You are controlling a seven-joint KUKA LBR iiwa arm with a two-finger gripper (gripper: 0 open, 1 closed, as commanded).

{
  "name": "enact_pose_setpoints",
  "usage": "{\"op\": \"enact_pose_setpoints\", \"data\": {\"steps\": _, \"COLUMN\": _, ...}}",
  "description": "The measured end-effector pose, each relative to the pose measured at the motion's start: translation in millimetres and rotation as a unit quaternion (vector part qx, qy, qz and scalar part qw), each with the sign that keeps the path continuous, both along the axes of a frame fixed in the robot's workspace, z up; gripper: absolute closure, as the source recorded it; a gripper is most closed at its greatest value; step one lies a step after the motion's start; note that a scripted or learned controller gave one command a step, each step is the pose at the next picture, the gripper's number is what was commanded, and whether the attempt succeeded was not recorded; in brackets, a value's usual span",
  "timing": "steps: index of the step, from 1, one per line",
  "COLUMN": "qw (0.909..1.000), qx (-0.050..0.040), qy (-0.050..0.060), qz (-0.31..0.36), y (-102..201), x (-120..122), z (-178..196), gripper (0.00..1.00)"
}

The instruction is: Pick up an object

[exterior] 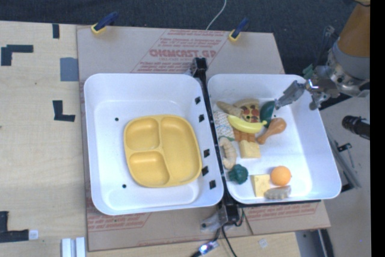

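The right bin [313, 147] holds a heap of toy food: a yellow banana [245, 124], a brown drumstick [272, 129], a pizza slice [248, 109], a dark green piece [266, 111], a tan block [250, 149], an orange [280, 176], a broccoli floret [239, 174] and a yellow cheese wedge [260, 183]. My gripper [302, 98] hangs over the bin's upper right part, to the right of the heap. It is open, with nothing between its fingers. Its left finger [289, 95] points down toward the green piece.
In the left bin [99, 129] lies a yellow divided plate [162, 149]. Black clips [200, 66] join the bins along the middle wall. A pale beige piece [227, 153] and a tan lump [278, 192] sit near the right bin's left and front walls.
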State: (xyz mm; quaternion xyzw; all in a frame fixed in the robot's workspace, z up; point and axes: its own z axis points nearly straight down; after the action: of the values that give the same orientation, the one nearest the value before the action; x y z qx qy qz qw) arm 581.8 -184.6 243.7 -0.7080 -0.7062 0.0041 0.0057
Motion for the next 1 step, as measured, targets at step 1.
{"op": "enact_pose_setpoints", "data": {"steps": 1, "qw": 1.0, "qx": -0.0013, "qy": -0.006, "qz": 0.002, "y": 0.3, "x": 2.4, "z": 7.7, "gripper": 0.0}}
